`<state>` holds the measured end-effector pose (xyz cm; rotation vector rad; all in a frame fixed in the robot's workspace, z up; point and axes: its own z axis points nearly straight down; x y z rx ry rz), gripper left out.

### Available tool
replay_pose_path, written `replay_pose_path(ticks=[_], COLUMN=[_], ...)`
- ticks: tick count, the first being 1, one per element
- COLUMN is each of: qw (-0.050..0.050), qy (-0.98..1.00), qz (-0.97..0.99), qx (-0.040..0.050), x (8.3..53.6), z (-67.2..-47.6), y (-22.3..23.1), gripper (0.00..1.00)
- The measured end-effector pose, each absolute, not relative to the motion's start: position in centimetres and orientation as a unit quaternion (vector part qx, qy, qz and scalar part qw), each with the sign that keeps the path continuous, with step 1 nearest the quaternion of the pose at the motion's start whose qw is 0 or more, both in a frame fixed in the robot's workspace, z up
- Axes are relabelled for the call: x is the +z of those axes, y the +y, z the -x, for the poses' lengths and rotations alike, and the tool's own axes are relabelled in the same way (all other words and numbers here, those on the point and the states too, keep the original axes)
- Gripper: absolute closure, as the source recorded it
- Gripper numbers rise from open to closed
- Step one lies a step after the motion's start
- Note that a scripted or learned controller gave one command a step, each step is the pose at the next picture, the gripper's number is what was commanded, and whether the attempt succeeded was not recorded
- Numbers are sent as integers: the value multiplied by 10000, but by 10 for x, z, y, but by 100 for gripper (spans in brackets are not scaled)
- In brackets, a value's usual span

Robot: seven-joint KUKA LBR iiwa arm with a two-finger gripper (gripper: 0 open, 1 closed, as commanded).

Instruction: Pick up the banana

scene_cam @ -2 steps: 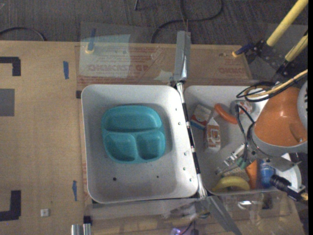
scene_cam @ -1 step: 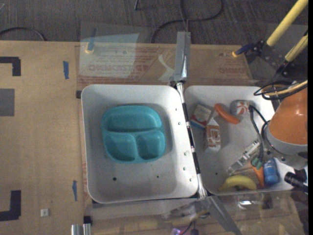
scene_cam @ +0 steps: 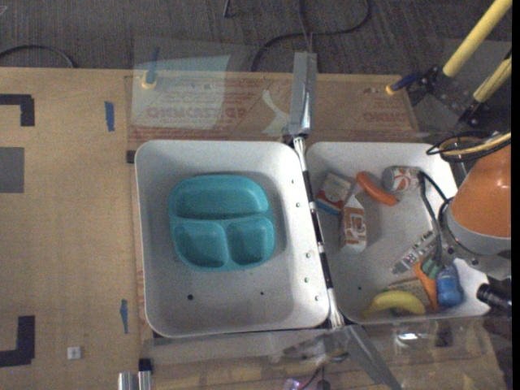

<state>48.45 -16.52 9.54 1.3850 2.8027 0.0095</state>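
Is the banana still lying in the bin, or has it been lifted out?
Lying in the bin. The banana rests on its side on the floor of the right bin, near the front edge, beside a blue item.

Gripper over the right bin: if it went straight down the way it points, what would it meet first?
Probably the blue item and orange item beneath the gripper, not the banana, which lies just left; depth is unclear.

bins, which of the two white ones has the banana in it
The right bin, the one the arm reaches into. The banana lies by its near edge among small items; the left bin holds a teal divided plate.
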Motion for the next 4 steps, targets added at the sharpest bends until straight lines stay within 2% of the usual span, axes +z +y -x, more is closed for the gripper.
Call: replay_pose_path(ticks=[1, 2, 3, 4], qw=[65, 54, 41, 45], qy=[8833, 8836, 7646, 7722], qz=[-4687, -4682, -6445, -6354], qx=[1, 17, 41, 33], x=[88, 88, 88, 88], z=[-483, -483, -484, -484], y=[-121, -120, -126, -127], gripper=[100, 0, 0, 0])
